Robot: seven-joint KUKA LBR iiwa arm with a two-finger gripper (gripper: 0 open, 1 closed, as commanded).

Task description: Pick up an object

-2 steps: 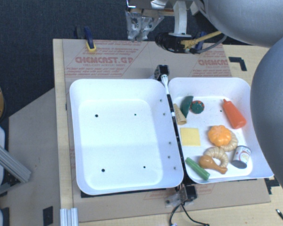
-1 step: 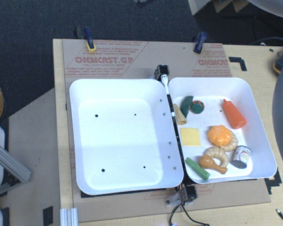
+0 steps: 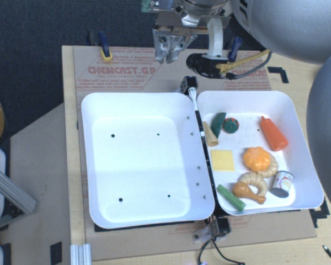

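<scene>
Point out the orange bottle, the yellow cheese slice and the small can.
orange bottle (image 3: 274, 134), camera view, middle of its body.
yellow cheese slice (image 3: 222, 160), camera view, centre of its flat face.
small can (image 3: 282, 183), camera view, its side wall.

Robot lab: arm (image 3: 287, 15), bins (image 3: 99, 126) (clamped bench).

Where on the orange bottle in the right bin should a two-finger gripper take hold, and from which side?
Grip the orange bottle across its wide lower body, coming straight down from above. It lies flat with bare bin floor along both long sides, so the fingers can straddle it; the red cap end is narrower.
</scene>
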